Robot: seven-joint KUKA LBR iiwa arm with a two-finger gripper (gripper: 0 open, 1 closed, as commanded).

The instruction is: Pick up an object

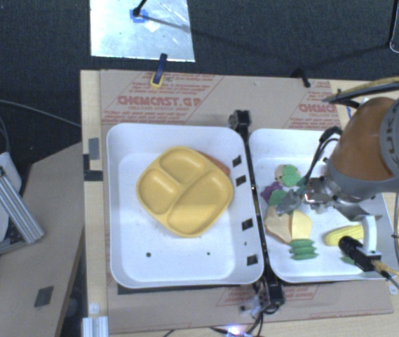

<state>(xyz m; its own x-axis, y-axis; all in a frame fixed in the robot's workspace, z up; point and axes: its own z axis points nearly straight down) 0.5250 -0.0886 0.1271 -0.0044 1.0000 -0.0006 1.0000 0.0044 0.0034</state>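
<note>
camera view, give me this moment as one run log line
arm: over right bin | gripper: low among toy food, grasp unclear | left bin: yellow divided plate | task: no object seen lifted

We see a robot lab: a bench (pixel 185 90) lined with printed cardboard, loose cables (pixel 3 121), aluminium framing (pixel 3 188), dark carpet

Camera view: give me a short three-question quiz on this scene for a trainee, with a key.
1. True or false: the yellow tray lies in the left bin.
2. Which bin is the gripper over? A) left B) right
3. Fill in: the corn lies to the ___ of the green ridged piece in the picture.

Key: 1 true. 2 B, the right bin, among the toy food. 3 right.
</note>
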